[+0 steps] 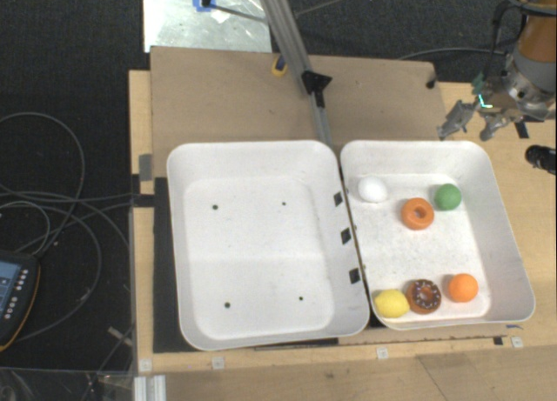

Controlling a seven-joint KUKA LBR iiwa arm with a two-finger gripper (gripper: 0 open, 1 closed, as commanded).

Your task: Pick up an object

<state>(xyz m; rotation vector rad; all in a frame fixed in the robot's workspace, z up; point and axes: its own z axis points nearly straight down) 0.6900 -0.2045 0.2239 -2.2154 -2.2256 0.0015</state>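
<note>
My gripper hangs open above the far right corner of the right bin, its two fingers spread and nothing between them. Inside that bin lie a white ball, an orange ring and a green ball in the far half. Near the front wall sit a yellow lemon, a brown sprinkled doughnut and an orange ball. The gripper is well above and behind all of them, closest to the green ball.
The left bin stands beside the right one, joined by black clips. A grey tripod leg slants across the brown board behind the bins. Cables lie on the dark floor at left.
</note>
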